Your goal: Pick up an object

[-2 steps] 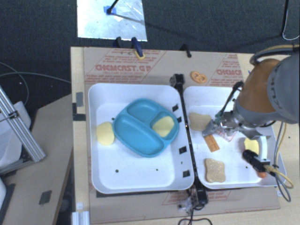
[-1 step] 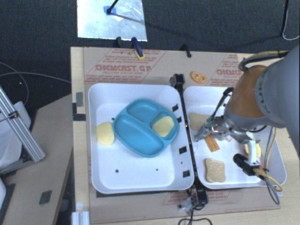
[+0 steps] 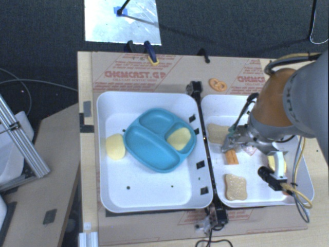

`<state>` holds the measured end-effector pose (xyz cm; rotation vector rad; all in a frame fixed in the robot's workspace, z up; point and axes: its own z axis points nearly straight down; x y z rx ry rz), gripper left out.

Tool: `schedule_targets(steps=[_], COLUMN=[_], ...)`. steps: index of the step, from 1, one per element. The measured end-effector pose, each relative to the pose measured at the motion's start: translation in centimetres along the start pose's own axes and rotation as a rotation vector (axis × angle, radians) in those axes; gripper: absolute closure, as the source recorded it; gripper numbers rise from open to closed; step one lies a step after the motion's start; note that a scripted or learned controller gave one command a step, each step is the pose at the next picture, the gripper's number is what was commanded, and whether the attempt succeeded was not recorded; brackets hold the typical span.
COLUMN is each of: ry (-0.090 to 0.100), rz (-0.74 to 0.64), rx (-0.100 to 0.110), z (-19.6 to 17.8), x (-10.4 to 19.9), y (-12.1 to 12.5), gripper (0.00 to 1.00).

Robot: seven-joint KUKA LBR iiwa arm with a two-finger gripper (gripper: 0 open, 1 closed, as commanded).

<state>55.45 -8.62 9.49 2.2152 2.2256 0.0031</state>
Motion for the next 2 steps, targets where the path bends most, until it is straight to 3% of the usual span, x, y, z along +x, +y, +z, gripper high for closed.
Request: schedule_targets(steps=[1, 2], ry=[0.001, -0.001], rz=[-0.008, 0.006], rx=[-0.012, 0.001], z=[-9.6, -9.2], x=[8.1, 5.0], y=[7.4, 5.1], gripper=[1.00, 1.00])
